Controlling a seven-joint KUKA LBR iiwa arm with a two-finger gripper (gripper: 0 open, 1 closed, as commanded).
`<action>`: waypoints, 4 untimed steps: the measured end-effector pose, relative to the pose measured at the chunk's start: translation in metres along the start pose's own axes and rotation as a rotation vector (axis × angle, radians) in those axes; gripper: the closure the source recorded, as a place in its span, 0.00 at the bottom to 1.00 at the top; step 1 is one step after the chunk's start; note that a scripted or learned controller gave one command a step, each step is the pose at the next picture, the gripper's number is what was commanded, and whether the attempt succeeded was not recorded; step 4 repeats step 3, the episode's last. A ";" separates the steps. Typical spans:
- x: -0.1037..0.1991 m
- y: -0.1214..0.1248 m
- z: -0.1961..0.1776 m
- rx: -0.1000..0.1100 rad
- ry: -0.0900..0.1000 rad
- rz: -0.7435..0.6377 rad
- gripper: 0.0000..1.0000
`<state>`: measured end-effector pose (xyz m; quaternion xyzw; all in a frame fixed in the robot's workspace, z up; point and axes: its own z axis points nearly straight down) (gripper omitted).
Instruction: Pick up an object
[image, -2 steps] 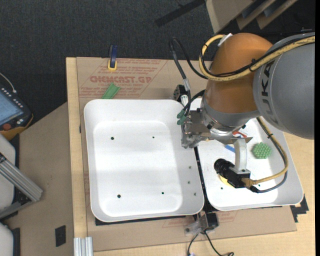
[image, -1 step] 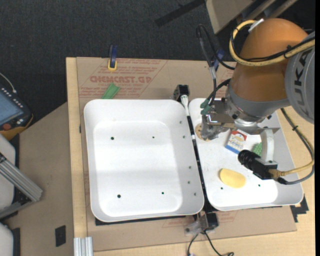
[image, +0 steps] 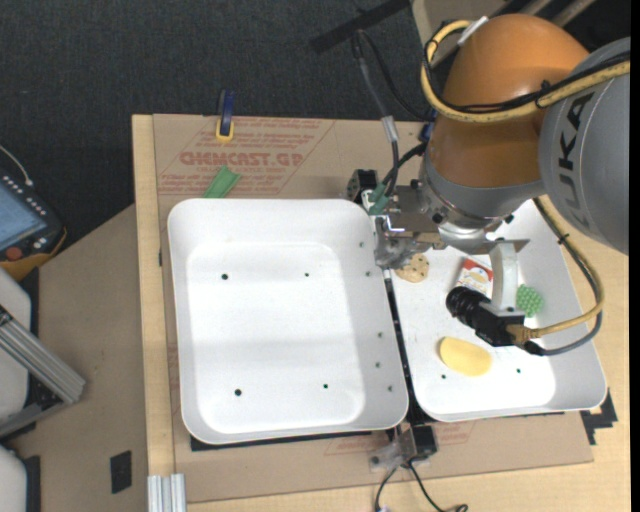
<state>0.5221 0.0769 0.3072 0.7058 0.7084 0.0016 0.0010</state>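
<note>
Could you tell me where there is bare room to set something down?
The left bin offers bare floor from rim to rim. In the right bin, a bare strip lies between the yellow oval piece and the near rim. Its far half is crowded: the gripper by a tan disc, a red-and-white item and a green knobbly piece.
</note>
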 end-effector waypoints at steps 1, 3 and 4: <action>-0.134 -0.028 0.005 0.007 -0.003 0.018 1.00; -0.021 -0.015 -0.014 -0.001 0.000 -0.002 1.00; -0.021 -0.015 -0.014 -0.001 0.000 -0.002 1.00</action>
